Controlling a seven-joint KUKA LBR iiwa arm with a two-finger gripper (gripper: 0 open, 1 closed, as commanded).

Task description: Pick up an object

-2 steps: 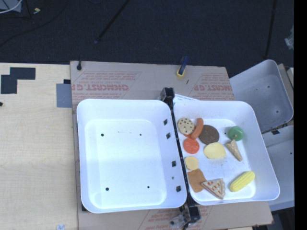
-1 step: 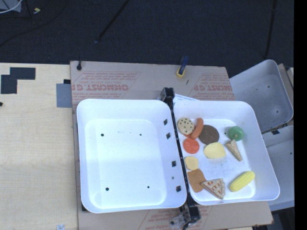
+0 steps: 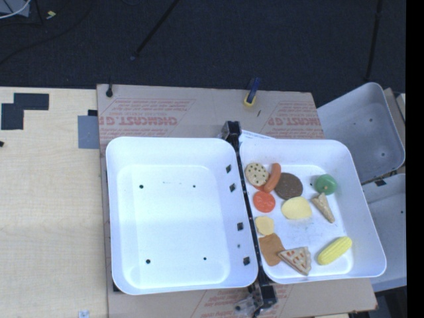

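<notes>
Eleven toy foods lie in the right bin (image 3: pixel 350 167), beside the left bin (image 3: pixel 121 177). A cookie (image 3: pixel 255 173), a sausage (image 3: pixel 272 177) and a brown patty (image 3: pixel 289 186) sit along the far side, with a green ball (image 3: pixel 324 184) to their right. A tomato slice (image 3: pixel 264 201) and a yellow lump (image 3: pixel 296 209) lie mid-bin. A pizza slice (image 3: pixel 296 260) and a corn cob (image 3: pixel 334 250) rest at the near edge.

Two white bins are seen side by side on the desk (image 3: pixel 46 197). Toy foods are gathered in the right bin (image 3: pixel 358 177): a corn cob (image 3: pixel 334 250), a pizza slice (image 3: pixel 296 259), a cookie (image 3: pixel 256 173) and a green apple (image 3: pixel 324 184).
</notes>
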